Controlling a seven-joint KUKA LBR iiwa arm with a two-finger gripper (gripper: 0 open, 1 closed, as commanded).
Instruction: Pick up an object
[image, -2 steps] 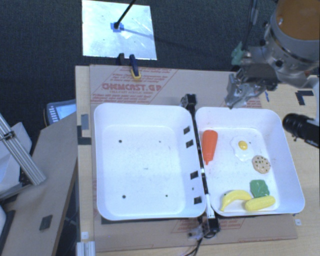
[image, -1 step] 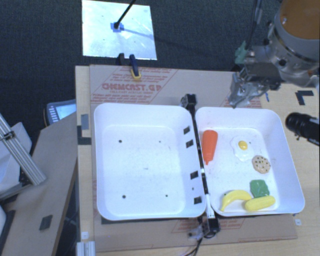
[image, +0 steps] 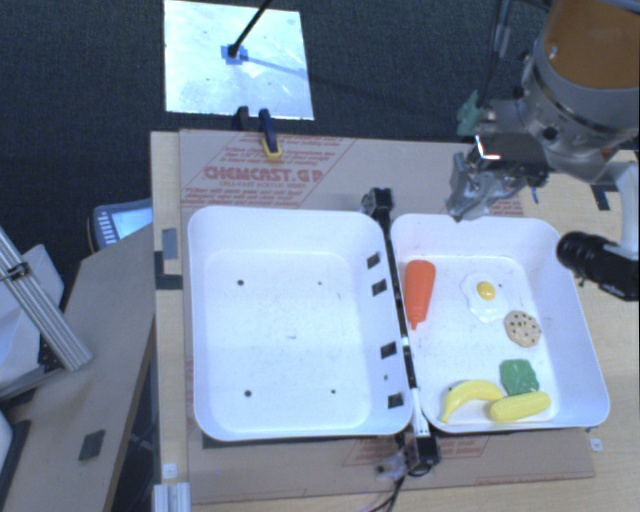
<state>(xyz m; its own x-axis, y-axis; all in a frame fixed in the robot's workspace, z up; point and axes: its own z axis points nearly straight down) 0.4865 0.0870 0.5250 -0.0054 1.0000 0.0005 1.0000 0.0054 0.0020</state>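
Gripper (image: 468, 207) above the right bin's (image: 575, 300) far rim, jaw state unreadable, carrot (image: 417, 291), fried egg (image: 485, 296), cookie (image: 521, 327), banana (image: 468, 396) lying apart inside the bin.

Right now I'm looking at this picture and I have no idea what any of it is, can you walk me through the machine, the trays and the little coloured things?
This is one camera fixed above a workbench, looking down at a slant. The grey machine with the orange band at the top right is a robot arm; its gripper, a two-finger claw, hangs over the far edge of the right bin. Nothing is visible between its fingers.

Two shallow white bins sit side by side. The left bin has only small dark dots on its floor. The right one holds toy food: a carrot, a fried egg, a cookie, a green piece, a banana and a yellow piece beside it.
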